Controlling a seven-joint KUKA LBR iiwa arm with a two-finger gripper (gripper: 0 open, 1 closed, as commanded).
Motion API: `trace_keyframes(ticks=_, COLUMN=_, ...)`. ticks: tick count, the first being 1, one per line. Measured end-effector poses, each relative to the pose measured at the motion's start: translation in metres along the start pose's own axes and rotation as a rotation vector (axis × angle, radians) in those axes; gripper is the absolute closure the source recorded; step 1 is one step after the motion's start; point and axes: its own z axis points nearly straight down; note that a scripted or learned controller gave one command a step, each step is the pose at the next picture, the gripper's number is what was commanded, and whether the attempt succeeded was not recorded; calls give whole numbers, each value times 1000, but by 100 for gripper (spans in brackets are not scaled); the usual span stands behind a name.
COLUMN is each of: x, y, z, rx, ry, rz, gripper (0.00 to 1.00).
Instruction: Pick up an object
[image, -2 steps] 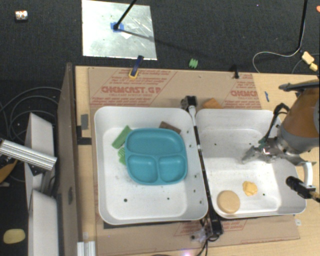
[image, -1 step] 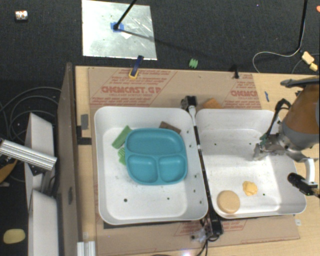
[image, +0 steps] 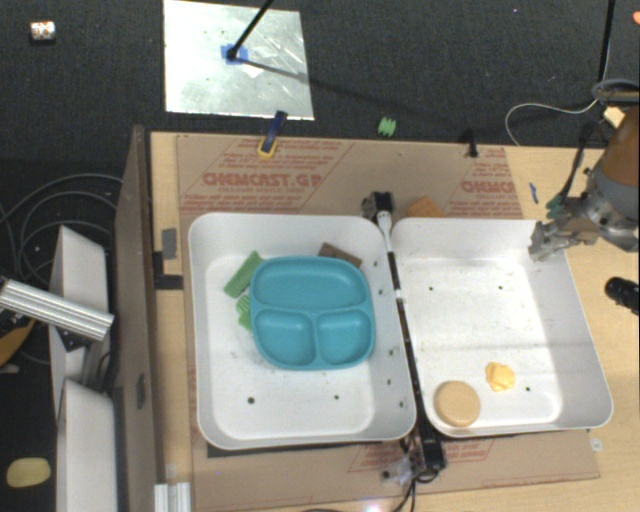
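The end effector (image: 548, 238) – I cannot tell its state – hangs at the far right corner of the right bin (image: 560, 330), while the yellow lump (image: 500, 377) lies toward this bin's near edge, beside the tan disc (image: 458, 402).

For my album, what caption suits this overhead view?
Robot gripper above right bin; blue divided plate in left bin.

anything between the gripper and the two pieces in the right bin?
Nothing visible. The gripper is at the right bin's far right corner; bare bin floor lies between it and the yellow piece and tan round piece.
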Motion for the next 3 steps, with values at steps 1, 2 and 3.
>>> trace_keyframes(ticks=1, x=1, y=45, z=-2, rx=9, ry=4, rz=0, gripper=100)
trace_keyframes(ticks=2, x=0, y=52, z=-27, rx=10, ry=4, rz=1, gripper=100)
trace_keyframes(ticks=3, x=0, y=52, z=-46, rx=11, ry=4, rz=1, gripper=100)
